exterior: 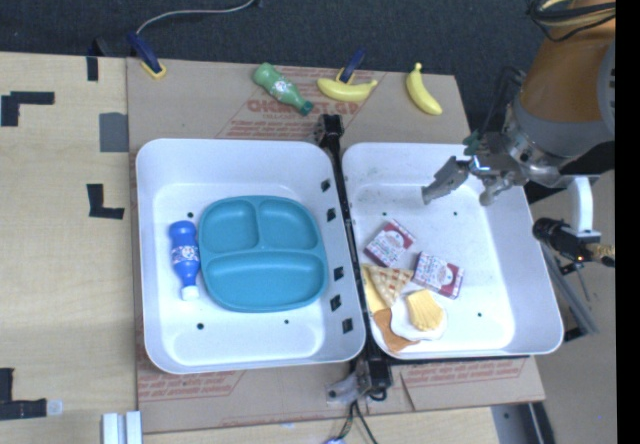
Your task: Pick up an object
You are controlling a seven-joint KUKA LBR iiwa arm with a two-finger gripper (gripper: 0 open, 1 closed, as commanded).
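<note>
hand (466, 182): spread, holding nothing | packet (389, 244): red-white, flat, right bin (520, 272)

Food toys (410, 282) clustered, right bin's near-left corner.

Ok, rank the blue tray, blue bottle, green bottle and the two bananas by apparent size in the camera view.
1. Blue tray, by far the largest.
2. Blue bottle.
3. Green bottle, left banana and right banana: these look too alike to rank.
</note>
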